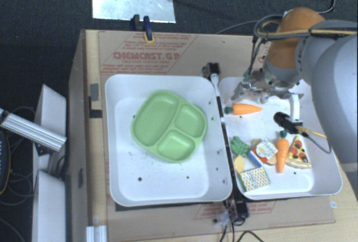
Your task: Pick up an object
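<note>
The toy carrot is lying in the right bin, right of centre frame. I'm seeing my hand hovering just above it; I cannot tell its opening.

arm: enters from right, bent downward | gripper: low, pointing down

The arm is a thick, rounded grey casing with a smooth matte surface. Above the wrist sits a bulging orange band. Thin dark cables loop beside the band, and one runs up from the arm. Below it the gripper is an angular silver-grey metal assembly.
</note>
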{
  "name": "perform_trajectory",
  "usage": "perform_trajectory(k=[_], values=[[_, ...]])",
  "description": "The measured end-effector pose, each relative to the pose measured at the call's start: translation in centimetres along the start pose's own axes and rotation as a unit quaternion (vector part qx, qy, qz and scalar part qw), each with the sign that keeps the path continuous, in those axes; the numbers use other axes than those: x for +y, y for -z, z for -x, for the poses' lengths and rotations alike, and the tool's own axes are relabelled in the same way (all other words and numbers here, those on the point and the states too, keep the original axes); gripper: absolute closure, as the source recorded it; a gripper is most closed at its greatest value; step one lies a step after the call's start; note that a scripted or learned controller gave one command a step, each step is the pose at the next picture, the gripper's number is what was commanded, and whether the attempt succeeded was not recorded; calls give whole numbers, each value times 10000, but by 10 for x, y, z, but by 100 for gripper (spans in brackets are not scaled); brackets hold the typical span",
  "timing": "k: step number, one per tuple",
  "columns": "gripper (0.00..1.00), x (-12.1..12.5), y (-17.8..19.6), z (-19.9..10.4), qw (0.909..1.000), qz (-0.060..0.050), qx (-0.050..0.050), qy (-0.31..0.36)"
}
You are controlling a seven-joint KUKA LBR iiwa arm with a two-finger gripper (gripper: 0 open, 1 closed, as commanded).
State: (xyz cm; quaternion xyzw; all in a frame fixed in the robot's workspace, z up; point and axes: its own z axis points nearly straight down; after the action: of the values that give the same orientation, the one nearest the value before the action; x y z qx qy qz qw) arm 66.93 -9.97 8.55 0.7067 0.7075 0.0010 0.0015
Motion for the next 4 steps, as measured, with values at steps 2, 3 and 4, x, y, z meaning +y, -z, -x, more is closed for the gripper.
perform_trajectory(k=[2,3,4], values=[[0,-30,-1,-15,10000,-19,4,12],[0,0,0,27,10000,-2,-4,-1],[0,-44,-1,-11,10000,-9,3,14]])
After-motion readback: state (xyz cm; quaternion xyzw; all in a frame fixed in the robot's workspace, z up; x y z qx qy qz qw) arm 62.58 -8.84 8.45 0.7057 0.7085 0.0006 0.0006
